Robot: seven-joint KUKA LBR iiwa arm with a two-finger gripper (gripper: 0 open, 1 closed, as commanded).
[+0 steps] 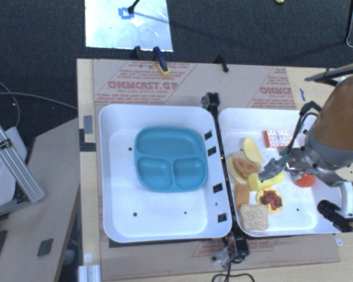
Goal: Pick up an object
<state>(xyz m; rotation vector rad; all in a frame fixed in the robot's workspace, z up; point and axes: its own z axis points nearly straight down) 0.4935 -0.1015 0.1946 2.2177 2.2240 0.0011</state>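
A yellow banana (pixel 265 180) is laid long axis left-right under the gripper (pixel 272 169), possibly touched. Jaw state cannot be told. Right bin (pixel 306 222) is set on a cardboard-covered bench (pixel 135 81), dark floor beyond.

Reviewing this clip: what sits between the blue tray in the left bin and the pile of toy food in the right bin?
In the camera view, bare white floor of the left bin, then the bins' adjoining walls with black clips, separate the blue tray from the toy food.

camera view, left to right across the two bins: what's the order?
Left bin → blue divided tray → black divider clips → pile of toy food → gripper over a yellow piece → red piece → arm's orange band.
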